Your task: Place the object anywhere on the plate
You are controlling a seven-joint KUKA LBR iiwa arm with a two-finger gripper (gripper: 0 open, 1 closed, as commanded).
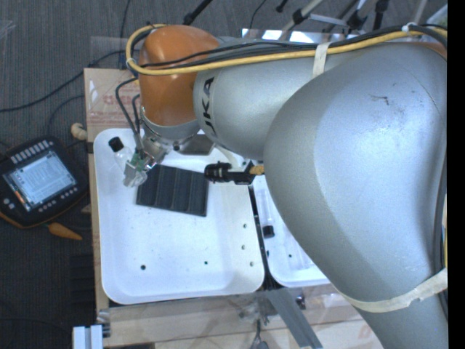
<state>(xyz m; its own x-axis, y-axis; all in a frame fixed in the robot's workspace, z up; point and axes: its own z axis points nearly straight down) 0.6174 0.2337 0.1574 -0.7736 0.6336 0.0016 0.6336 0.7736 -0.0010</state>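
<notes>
Two shallow white bins sit side by side on the table (203,318), and I reach down into the left bin (116,267), the one farther from my base. My jaws hang low over its white floor in the far part of the bin. From this slanted view I cannot tell how far apart they stand, and I see nothing that I could call held between them; the tip is a small blur of pale and greenish parts.

The dark ribbed plate (173,191) lies flat on the bin floor just beside my jaws, on the side toward the right bin (290,264). Its nearest corner is close under my wrist; whether I touch it I cannot tell. The small black object (115,145) lies near my jaws on the other side, toward the far outer corner of the same bin. It is apart from me and apart from the plate, with bare white floor between.

Farther off, past the plate and over the rim between the bins, a small black piece (267,231) lies in the right bin. Well away from my jaws on the outer side, beyond the bin wall, a teach pendant (40,179) with a lit screen lies on the grey floor.
</notes>
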